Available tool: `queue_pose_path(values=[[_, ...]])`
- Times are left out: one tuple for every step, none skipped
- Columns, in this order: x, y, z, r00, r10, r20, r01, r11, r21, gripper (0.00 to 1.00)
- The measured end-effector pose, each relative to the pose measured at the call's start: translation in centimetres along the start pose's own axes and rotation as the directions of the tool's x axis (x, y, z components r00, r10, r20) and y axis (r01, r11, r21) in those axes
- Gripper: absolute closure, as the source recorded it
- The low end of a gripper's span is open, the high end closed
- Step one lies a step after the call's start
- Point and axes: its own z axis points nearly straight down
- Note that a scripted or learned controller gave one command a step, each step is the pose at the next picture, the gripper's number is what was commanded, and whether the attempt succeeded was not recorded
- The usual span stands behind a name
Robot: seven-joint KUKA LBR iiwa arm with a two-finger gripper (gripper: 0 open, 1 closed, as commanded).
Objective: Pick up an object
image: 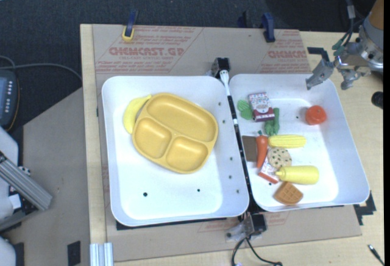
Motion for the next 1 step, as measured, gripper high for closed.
queue_pose_path(values=[[0.03, 0.26, -0.82, 1.000, -0.003, 0.003, 0.003, 1.000, -0.014, 0.00]])
